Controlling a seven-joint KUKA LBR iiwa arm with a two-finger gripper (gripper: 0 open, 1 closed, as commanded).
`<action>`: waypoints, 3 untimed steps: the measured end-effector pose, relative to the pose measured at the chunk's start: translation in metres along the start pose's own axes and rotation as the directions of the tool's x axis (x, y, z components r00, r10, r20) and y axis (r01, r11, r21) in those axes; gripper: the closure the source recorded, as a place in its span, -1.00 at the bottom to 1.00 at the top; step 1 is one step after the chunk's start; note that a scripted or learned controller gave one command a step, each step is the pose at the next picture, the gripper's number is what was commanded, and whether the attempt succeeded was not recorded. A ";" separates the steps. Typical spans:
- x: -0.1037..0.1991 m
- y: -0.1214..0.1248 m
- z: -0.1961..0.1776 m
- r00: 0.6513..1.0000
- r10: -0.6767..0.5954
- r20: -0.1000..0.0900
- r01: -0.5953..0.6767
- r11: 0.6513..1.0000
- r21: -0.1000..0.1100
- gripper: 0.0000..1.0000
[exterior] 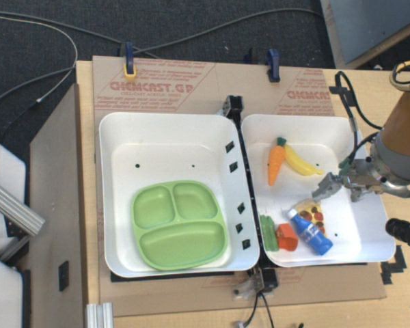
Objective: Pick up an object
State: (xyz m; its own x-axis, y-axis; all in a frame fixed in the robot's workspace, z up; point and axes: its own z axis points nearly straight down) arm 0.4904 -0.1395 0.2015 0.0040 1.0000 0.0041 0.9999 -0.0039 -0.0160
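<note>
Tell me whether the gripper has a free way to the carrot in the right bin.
Probably yes. The gripper hangs over the right bin, and the carrot lies in the open to its left. Only the banana touches the carrot's far side, which might crowd a grasp.

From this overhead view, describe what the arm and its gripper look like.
The arm is a thick rounded body, orange-brown above a grey band near the wrist. A black cable loops along it. The gripper is grey bare metal with slim fingers.
</note>
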 end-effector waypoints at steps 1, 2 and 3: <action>0.001 0.003 -0.007 1.000 -0.004 0.003 0.004 1.000 -0.014 -1.00; 0.001 0.004 0.056 1.000 -0.003 0.001 0.003 1.000 -0.009 -1.00; 0.002 -0.003 0.102 1.000 -0.003 -0.003 0.003 1.000 -0.016 -1.00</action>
State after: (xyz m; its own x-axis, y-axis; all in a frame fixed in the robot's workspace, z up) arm 0.4860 -0.1369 0.0997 0.0012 1.0000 0.0069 1.0000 -0.0012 0.0001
